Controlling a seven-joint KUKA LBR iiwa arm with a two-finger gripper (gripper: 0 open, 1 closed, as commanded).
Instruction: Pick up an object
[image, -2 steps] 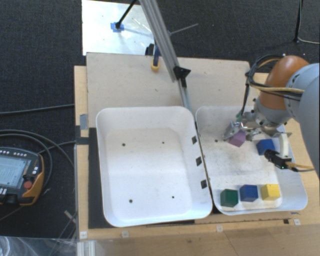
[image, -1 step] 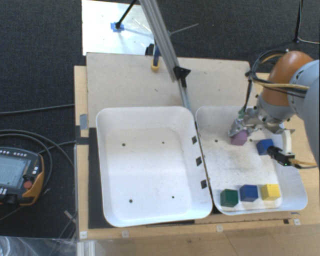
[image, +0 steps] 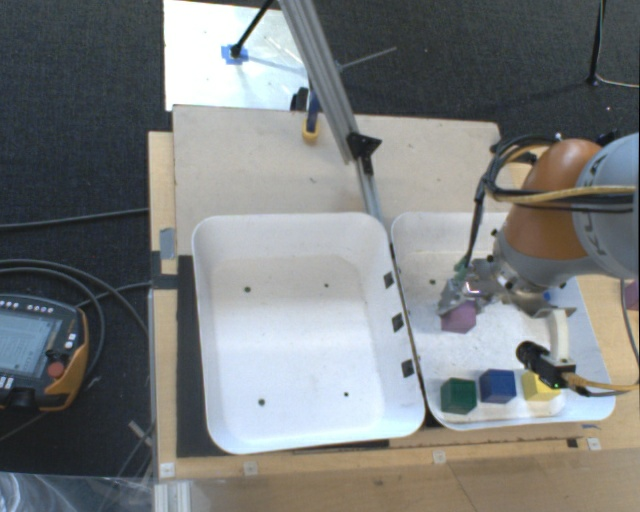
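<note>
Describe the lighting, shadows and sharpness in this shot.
Camera view: even overhead light, with the left white plastic bin bright but not blown out; a soft shadow lies beside the small purple block under the gripper; the image is mildly soft throughout.

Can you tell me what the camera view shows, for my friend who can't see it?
A grey and orange robot arm reaches into the right white bin, its hand low over a purple block. Green, blue and yellow blocks sit in a row along that bin's near edge, beside the left white bin.
</note>
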